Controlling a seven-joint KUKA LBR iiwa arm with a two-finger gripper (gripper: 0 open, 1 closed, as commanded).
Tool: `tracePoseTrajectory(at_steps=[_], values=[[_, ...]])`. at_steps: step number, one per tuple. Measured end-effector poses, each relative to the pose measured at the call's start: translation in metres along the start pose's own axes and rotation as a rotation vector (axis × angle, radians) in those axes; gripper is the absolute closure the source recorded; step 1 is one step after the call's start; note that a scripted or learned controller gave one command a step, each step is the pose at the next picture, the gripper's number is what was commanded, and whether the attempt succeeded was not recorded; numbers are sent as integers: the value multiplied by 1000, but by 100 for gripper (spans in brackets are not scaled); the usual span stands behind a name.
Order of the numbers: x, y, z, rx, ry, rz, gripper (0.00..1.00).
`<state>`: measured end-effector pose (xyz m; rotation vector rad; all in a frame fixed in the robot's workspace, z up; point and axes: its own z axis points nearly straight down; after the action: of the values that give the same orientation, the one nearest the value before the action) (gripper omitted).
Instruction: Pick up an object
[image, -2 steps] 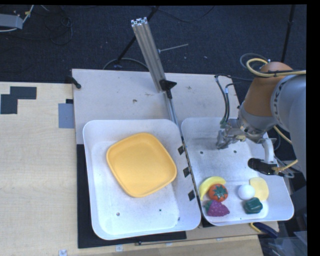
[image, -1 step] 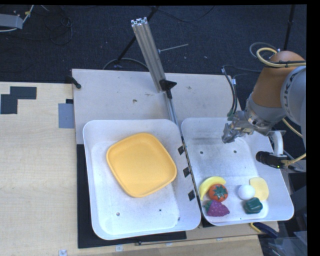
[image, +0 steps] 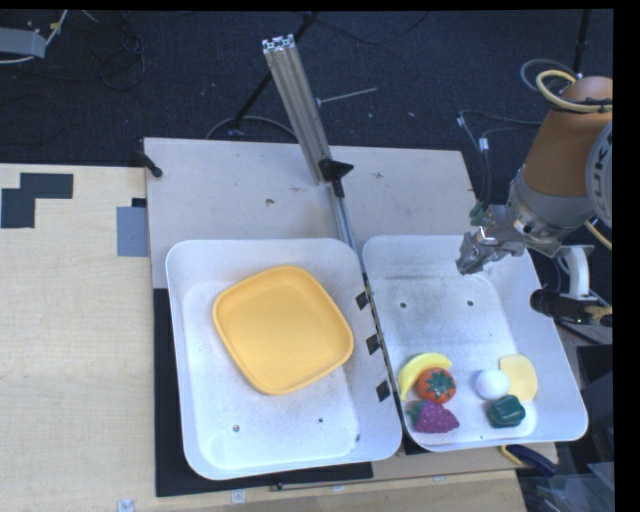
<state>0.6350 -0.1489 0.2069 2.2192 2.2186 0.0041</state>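
Approach step: two-finger gripper (image: 474, 262) is hung at upper right bin edge, jaw state cannot be told, nothing held; descent toward small round red tomato-like toy (image: 436, 385) at lower right is called for.

A smooth yellow square plastic plate (image: 283, 328) with a soft sheen lay in the matt white plastic left bin (image: 190, 300). The scuffed white plastic right bin (image: 440, 300) showed grey smudges. At lower right, a glossy red plastic tomato (image: 436, 384) gleamed beside a bumpy purple plastic grape bunch (image: 435, 417). A ribbed bare-metal aluminium bar (image: 298, 100) crossed the upper centre; pale matt wood tabletop (image: 70, 340) filled the left.
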Motion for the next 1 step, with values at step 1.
tracePoseTrajectory(at_steps=[1], values=[[-1, 0, -6, 5, 1, 1, 100]])
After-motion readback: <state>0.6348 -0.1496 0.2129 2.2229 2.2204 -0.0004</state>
